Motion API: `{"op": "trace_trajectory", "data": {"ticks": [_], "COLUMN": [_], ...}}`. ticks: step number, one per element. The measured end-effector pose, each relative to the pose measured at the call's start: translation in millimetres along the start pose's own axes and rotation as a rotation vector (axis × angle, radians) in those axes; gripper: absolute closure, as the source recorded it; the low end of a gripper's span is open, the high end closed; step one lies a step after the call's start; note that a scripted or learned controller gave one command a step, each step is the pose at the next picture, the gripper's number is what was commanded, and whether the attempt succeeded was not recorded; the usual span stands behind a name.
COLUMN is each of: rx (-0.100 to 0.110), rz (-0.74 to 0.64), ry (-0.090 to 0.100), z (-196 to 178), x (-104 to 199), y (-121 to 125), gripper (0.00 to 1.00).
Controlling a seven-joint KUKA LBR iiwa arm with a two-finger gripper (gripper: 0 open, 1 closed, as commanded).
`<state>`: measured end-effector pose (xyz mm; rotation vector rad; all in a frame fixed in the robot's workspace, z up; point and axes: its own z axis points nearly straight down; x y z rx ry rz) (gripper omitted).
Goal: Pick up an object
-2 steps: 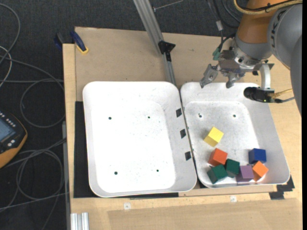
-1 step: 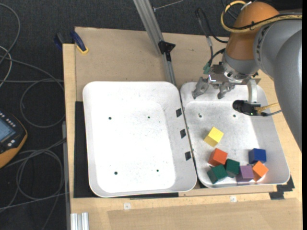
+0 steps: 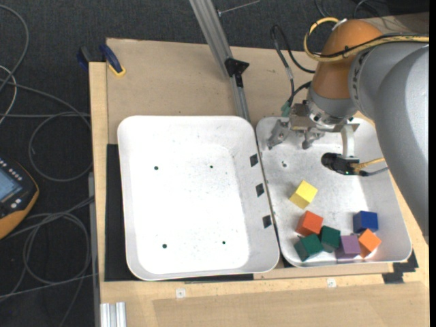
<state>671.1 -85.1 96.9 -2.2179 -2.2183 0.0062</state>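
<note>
The grey arm (image 3: 388, 80) comes in from three o'clock and holds its gripper (image 3: 293, 136) over the far, twelve o'clock end of the right bin (image 3: 388, 203), beside the left bin (image 3: 184, 196); its fingers look spread with nothing between them, so I judge this the approach step, before any pick. The blocks all lie toward that bin's six o'clock end: a yellow block (image 3: 304, 193) nearest the gripper, then a cluster of orange block (image 3: 310, 222), green blocks (image 3: 320, 242), purple block (image 3: 349, 245), blue block (image 3: 365, 221) and a second orange one. The next move likely calls for travelling toward six o'clock, centring over the lone yellow block, descending and closing.
</note>
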Motion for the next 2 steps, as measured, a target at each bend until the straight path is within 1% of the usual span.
{"op": "trace_trajectory", "data": {"ticks": [1,2], "rx": [-0.008,-0.013], "rz": [0.0,-0.001], "ry": [0.001,-0.001], "z": [-15,-59], "x": [1,2], "y": [2,2], "gripper": [1.0,1.0]}}
